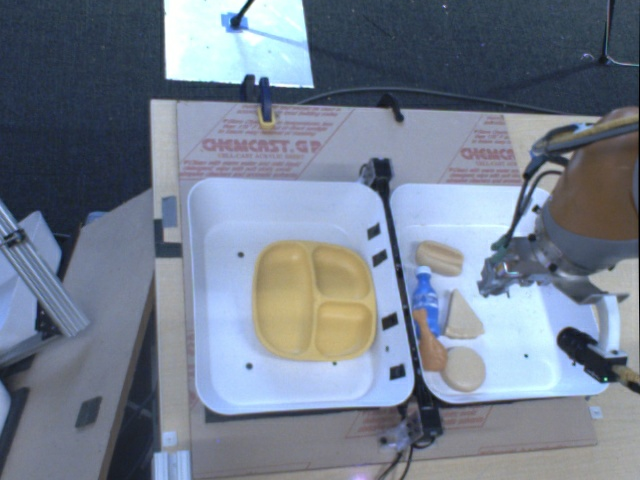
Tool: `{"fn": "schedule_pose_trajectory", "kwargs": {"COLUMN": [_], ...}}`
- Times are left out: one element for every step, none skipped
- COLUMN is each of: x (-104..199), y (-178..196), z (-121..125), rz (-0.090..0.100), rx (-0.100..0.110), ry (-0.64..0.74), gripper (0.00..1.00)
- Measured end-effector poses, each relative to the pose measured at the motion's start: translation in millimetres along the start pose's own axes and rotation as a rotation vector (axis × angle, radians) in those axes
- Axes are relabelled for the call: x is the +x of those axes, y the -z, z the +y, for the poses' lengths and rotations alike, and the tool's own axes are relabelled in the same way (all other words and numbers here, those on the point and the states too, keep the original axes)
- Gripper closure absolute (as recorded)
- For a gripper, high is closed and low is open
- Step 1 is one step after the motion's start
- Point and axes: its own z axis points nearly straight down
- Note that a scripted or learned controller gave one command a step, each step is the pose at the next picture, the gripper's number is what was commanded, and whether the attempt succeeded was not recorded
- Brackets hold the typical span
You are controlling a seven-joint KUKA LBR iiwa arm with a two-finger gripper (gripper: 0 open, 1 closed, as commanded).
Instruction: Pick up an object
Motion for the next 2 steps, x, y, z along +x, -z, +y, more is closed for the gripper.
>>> {"fn": "schedule_pose_trajectory", "kwargs": {"x": [60.4, 119.7], "y": [-2.2, -0.4], "z": [8.5, 15.4], "rz": [0.002, 0.001], "rx": [0.0, 0.0], "ry": [0.003, 0.002], "gripper": [1.0, 1.0]}}
